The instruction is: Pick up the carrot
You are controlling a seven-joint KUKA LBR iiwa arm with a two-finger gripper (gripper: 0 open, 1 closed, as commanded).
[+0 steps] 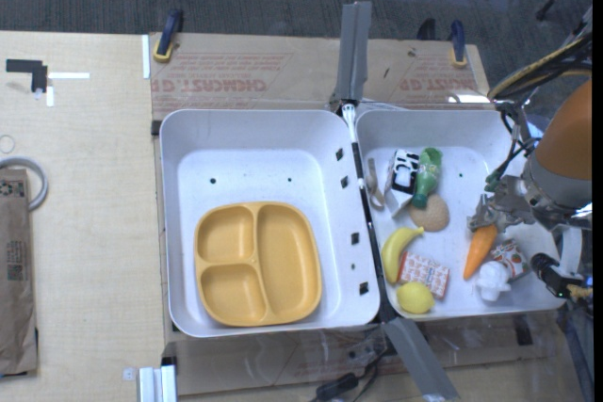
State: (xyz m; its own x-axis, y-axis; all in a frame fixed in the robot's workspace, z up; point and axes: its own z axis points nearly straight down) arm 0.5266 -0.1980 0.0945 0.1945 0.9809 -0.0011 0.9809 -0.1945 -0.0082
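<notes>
The carrot (480, 251) lies in the right bin (462, 132), toward its right side, tilted with the thick end up and the tip pointing down and to the left. From where I sit, the gripper (494, 214) is right at the carrot's upper end, metal parts touching or just over it, but I cannot tell whether its fingers are spread or clamped, nor whether the carrot sits between them. The grey arm with its orange band (571, 146) comes in over the bin's right wall.

Just below the carrot I see a small white item (491, 281) and a red-and-white carton (512, 261) beside it. To the carrot's left are a banana (399, 249), a lemon (415, 298), a red-and-white snack packet (424, 272) between them, and a round brown item (432, 216). Above those rest a green item (429, 172) and a black-and-white package (406, 170).

The left bin (188, 136) holds a yellow divided plate (257, 263) with three compartments, lying flat near the front. A brown paper bag (16, 268) lies on the bench at far left.
</notes>
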